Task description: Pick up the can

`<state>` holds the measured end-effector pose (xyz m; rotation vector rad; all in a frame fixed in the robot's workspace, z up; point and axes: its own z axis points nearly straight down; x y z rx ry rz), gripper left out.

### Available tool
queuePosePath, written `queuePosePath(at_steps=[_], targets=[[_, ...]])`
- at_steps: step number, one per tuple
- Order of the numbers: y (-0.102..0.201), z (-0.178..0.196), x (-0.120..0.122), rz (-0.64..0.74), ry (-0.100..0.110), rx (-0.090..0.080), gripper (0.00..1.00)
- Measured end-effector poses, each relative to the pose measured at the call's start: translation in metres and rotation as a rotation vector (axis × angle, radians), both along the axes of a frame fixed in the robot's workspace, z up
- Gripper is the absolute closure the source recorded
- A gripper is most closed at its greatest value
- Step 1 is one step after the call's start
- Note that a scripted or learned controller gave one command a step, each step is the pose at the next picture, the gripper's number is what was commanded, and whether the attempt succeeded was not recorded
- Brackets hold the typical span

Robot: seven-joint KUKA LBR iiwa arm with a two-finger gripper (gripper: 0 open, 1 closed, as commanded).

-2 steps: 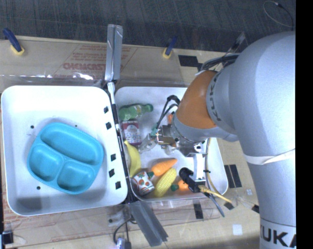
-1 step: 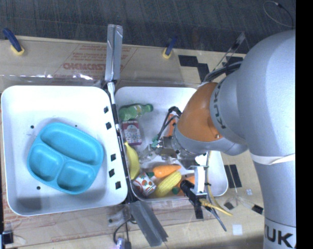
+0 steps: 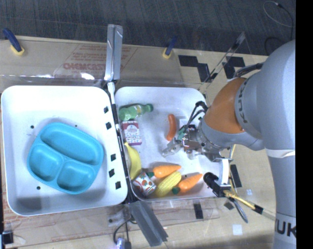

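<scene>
I found the pincer [image 3: 173,147] low in the right bin [image 3: 157,93], its state unclear to me; the can [image 3: 144,184] lay apart.

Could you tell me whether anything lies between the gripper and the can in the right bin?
Yes. The can sits in the bin's near-left corner, with the carrot and corn lying between it and the gripper, and the banana pressed against its far side.
</scene>
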<state>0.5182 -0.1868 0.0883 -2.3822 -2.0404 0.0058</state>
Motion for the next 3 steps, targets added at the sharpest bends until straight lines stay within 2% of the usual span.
queuePosePath(at_steps=[1,2,3], targets=[[0.081,0.06,-0.03,-0.024,-0.001,0.0,0.0],[0.159,0.103,-0.005,0.284,-0.005,0.0,0.0],[-0.009,0.077,-0.042,0.211,-0.003,0.0,0.0]])
